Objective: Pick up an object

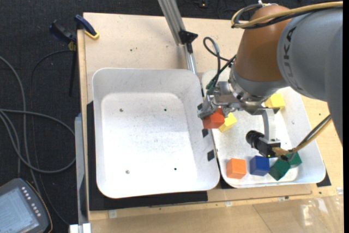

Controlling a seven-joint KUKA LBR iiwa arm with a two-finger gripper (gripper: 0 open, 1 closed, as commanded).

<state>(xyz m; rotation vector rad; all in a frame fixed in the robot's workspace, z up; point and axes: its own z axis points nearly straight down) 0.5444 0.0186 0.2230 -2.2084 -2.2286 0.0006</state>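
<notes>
Near the bench's right edge: end effector [210,112] touching orange-red block [214,119], just toward the front edge; clamped or apart, impossible to tell.

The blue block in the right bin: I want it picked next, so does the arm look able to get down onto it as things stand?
Probably yes. The blue block lies uncovered from above near the right bin's front rim. An orange block and green block flank it closely, which may crowd the gripper.
</notes>
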